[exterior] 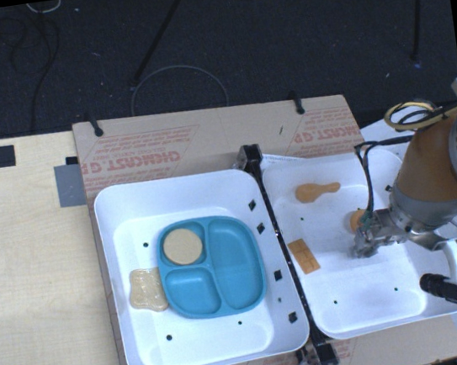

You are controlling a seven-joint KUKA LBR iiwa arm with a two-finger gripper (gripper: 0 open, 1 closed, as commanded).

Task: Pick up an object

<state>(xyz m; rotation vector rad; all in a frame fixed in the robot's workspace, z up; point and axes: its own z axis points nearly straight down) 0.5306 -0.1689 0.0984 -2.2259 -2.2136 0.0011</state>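
My gripper (pixel 367 242) is down in the right bin (pixel 400 305), near its middle right. A small orange object (pixel 357 219) lies just above the gripper, touching or almost touching it. A tan drumstick-shaped piece (pixel 317 191) rests near the bin's far side. By the bin's left wall lies an orange rectangular block (pixel 303 256). The grey arm with its orange band (pixel 431 172) comes in from the right and covers that side of the bin.
The left bin (pixel 142 343) holds a blue divided plate (pixel 225 271) with a round tan cracker (pixel 182 245) in its upper left compartment. A pale toast-like slice (pixel 146 289) lies just left of the plate. A black divider (pixel 276 247) separates the bins.
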